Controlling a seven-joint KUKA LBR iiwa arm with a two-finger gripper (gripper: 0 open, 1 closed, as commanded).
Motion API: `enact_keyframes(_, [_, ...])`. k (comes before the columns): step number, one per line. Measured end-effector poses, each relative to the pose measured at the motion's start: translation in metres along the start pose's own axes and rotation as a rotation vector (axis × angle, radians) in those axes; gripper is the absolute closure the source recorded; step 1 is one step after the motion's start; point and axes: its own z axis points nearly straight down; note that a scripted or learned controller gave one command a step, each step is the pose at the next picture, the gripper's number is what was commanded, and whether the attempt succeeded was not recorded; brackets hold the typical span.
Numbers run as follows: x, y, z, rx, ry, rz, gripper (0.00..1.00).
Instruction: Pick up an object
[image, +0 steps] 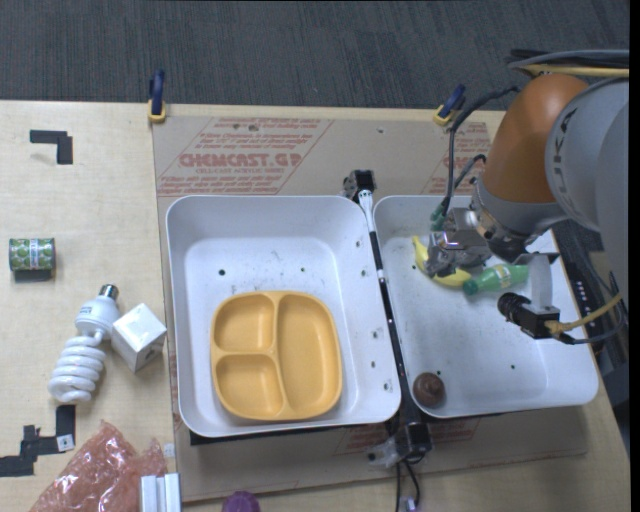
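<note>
We see the claw (452, 243) low in the far left part of the right bin (560, 385), right over a yellow banana (440, 274) and touching or nearly touching it. The banana curves from the bin's far left wall toward the middle, its long axis running roughly left to right and a little toward us. A green bottle (496, 277) lies just beside it, on the claw's right, its long axis also left to right and touching the banana's end. We judge these two the likeliest targets, with the banana directly beneath the claw and the bottle just off to the side. We cannot tell how the claw stands, since the wrist hides its tips. A small brown ball (429, 387) sits well apart at the near left corner of the same bin.

The arm (570, 130) reaches in from the right, its orange band high over the bin's far edge, the wrist bent steeply down. The left bin (190, 300) holds a yellow divided plate (277, 354).
</note>
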Motion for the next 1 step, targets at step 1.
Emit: enact_keyframes(1, [0.0001,0.0000,0.0000,0.000,0.000,0.000,0.00])
